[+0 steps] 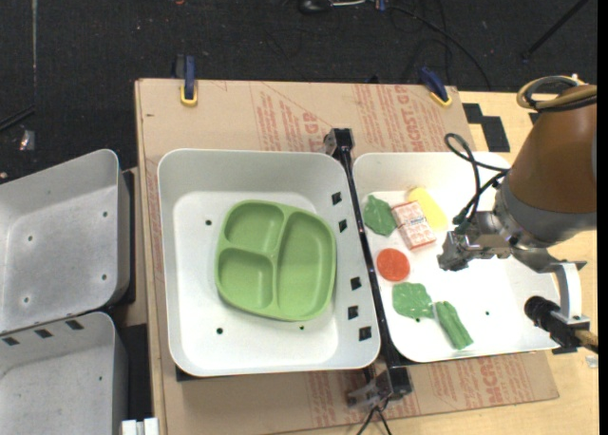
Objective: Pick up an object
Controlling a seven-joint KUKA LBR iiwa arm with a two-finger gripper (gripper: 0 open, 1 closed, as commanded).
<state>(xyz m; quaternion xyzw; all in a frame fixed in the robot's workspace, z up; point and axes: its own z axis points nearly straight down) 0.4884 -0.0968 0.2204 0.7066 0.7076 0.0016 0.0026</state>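
1. Hovering over the right bin (494, 329) at mid-right of frame: gripper (454, 255), reaching in from the right. I can't tell how the jaws stand; they're too small and dark here. Nothing visibly between them.
2. Candidate objects sit clustered in the right bin's left half, lower centre-right of frame, probably scattered there as pick targets.
3. My count there: one red disc (393, 263), one red-and-white box (413, 224), one yellow piece (425, 203) touching the box, and three green pieces (378, 214) (412, 301) (454, 325).
4. Left bin (180, 234), centre frame: one green divided plate (277, 259), three compartments, lying flat.
5. My read: nearest the gripper are the box and the yellow piece, so likely picks.
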